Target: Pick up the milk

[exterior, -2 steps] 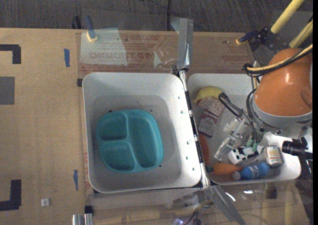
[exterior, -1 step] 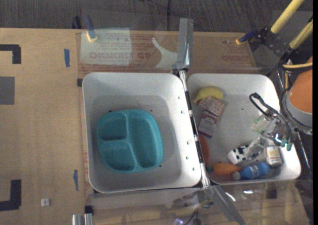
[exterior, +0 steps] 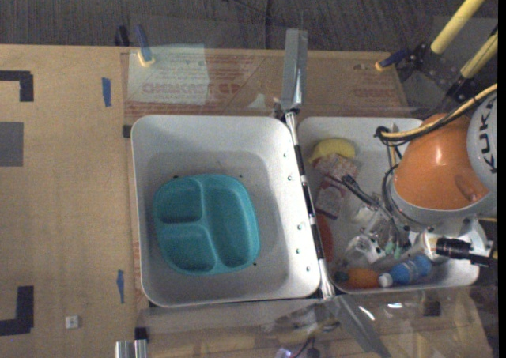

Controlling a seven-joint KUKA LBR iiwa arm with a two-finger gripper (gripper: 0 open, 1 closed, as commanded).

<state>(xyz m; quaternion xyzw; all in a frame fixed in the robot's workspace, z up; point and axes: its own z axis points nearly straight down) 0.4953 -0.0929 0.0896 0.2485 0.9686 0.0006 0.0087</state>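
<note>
The arm's orange wrist (exterior: 439, 167) hangs low over the right bin (exterior: 371, 129), and the gripper (exterior: 378, 231) sits down in the clutter there. Whether the jaws are open or closed on anything, I can't tell; the wrist hides them. The milk isn't clearly picked out either: likely somewhere in the pale jumble under the tool, near the blue-capped bottle (exterior: 409, 271) and the yellow item (exterior: 332, 148). Best play, as I judge it: confirm the target, come straight down, close squarely, lift slowly. The teal plate (exterior: 205, 222) lies alone in the left bin (exterior: 209, 129).
</note>
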